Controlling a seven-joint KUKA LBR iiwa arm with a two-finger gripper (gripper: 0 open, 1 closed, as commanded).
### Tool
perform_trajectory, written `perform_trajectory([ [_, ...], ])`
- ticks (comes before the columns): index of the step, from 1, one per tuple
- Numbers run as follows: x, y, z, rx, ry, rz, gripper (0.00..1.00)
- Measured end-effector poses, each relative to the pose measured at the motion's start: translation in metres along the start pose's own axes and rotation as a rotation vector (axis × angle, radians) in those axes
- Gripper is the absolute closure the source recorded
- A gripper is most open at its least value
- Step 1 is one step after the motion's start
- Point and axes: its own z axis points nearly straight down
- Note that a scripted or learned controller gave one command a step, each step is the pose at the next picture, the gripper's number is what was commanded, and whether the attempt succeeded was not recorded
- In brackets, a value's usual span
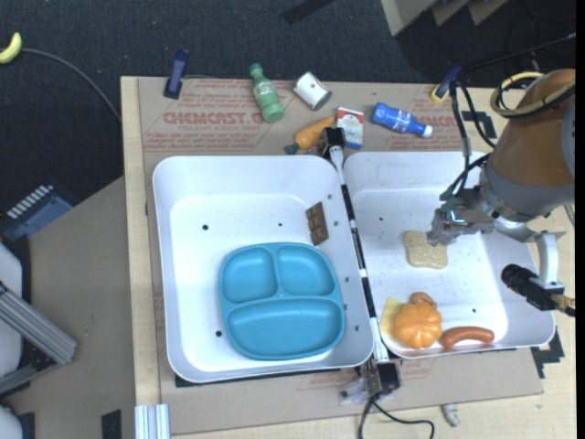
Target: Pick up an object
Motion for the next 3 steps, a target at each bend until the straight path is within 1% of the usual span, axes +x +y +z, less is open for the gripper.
perform_trajectory([
  [1, -0.001, 0.0, 0.0, 0.0, -0.001, 0.001, 0.0],
  [2, 0.001, -0.046, 0.085, 0.002, 0.0, 0.003, 0.0],
  [3, 0.013, -0.062, 0.085, 0.002, 0.001, 0.002, 0.0],
])
